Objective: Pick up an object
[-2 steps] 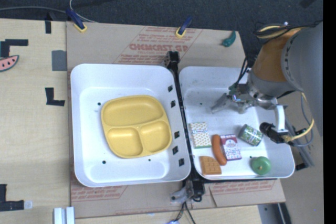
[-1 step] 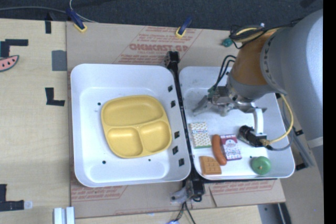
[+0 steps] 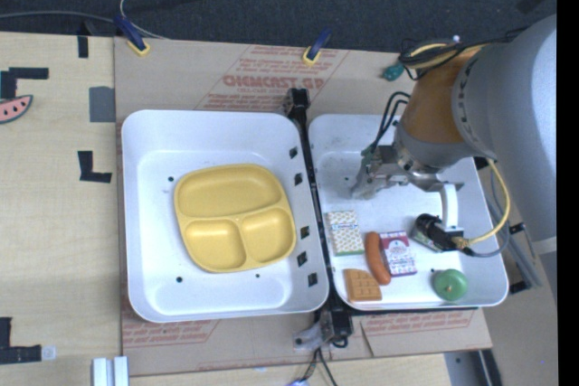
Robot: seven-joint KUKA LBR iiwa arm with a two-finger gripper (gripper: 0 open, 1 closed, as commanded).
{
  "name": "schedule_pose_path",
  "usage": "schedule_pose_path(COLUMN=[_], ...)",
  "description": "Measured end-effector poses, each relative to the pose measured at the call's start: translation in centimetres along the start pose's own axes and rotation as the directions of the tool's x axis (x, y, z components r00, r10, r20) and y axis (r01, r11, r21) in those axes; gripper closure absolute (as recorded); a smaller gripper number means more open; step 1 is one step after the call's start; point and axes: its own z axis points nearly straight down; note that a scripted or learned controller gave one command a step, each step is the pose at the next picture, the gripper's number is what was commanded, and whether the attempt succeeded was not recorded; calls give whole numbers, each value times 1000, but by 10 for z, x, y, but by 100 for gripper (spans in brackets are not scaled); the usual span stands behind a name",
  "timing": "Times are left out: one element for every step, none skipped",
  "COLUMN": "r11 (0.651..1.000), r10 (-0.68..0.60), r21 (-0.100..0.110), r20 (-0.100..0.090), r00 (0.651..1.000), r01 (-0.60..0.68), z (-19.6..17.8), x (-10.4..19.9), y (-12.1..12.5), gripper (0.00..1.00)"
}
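Camera view: a slanted look down on the bench [image 3: 54, 240], which carries two white bins side by side.
Claw [image 3: 369, 181]: at the end of the grey arm [image 3: 516, 104], low over the bare far half of the right bin [image 3: 339, 140]. Whether it is spread or pressed together cannot be told. Nothing is seen held in it.
Nearest object: checkered packet [image 3: 344, 230], flat on the bin floor, near the claw on its near-rim side and apart from it.
Next outward: orange sausage [image 3: 377, 256] close against a red-and-white carton [image 3: 398, 250]. A waffle square [image 3: 363, 286] lies at the near rim, and a green apple [image 3: 450, 284] sits in the near right corner.
Left bin [image 3: 145, 194]: a yellow divided plate [image 3: 235, 215], well apart from the claw.
Why so placed: the small things lie loose in the near half, probably so that each offers its own target. The claw stands over bare floor, so it is judged not yet aligned with any of them.
Task state: judged not yet done. The packet is the likeliest pick.
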Motion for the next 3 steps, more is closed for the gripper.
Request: schedule_pose_path(r11=[1000, 1000, 1000], r10=[0, 2, 1], r21=[0, -4, -4], r20=[0, 2, 1], r00=[1000, 1000, 1000], r01=[0, -2, -1], z=[0, 9, 9], x=[0, 5, 7], y=[0, -15, -40], gripper=[0, 0, 0])
